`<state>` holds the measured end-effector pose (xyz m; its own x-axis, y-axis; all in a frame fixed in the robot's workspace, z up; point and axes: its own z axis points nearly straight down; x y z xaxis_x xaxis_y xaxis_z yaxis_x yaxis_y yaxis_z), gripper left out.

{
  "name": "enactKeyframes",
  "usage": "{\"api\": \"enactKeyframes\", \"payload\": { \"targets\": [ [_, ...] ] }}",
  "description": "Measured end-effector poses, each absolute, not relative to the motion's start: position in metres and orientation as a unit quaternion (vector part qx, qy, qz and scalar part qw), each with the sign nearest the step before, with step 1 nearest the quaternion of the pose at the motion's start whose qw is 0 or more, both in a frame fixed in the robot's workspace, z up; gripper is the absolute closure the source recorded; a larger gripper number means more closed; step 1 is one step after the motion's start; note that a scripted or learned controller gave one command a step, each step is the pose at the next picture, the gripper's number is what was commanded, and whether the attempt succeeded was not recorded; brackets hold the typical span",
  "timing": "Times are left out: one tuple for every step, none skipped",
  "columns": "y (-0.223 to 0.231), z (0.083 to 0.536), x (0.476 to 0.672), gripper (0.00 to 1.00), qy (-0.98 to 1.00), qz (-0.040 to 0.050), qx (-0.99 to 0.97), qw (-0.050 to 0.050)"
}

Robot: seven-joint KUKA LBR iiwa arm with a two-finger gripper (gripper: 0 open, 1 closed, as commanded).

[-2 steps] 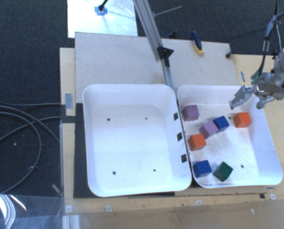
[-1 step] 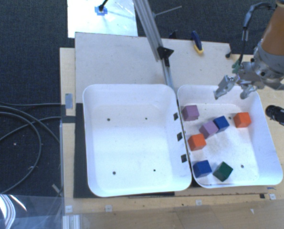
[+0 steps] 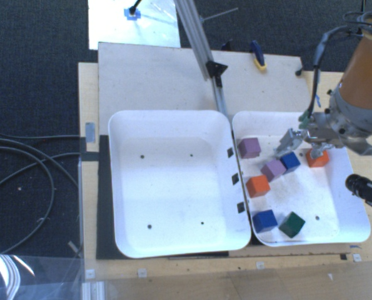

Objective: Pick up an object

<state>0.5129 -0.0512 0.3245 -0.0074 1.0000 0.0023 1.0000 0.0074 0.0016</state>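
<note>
Overhead, the gripper point(image 3: 298, 141) hangs in the right bin point(image 3: 361, 227), near its far edge, just beside a blue cube point(image 3: 290, 161). Whether its claw is apart or together, I cannot tell. An orange cube point(image 3: 317, 159) sits just beside it, toward the right edge.

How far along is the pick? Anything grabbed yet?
Done: the gripper is down inside the right bin, among the blocks. In hand: nothing visibly; it sits just above the blue block, between the purple block and the orange block, all resting on the bin floor. Left: close on one block and lift it.
</note>
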Motion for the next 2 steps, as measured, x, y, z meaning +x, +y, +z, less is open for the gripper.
{"api": "enactKeyframes", "payload": {
  "targets": [
    [-0.111, 0.346, 0.484, 0.0, -0.706, -0.001, -0.709, -0.003],
    [-0.083, 0.487, 0.485, 0.0, -0.71, -0.0041, -0.705, -0.005]
  ]
}}
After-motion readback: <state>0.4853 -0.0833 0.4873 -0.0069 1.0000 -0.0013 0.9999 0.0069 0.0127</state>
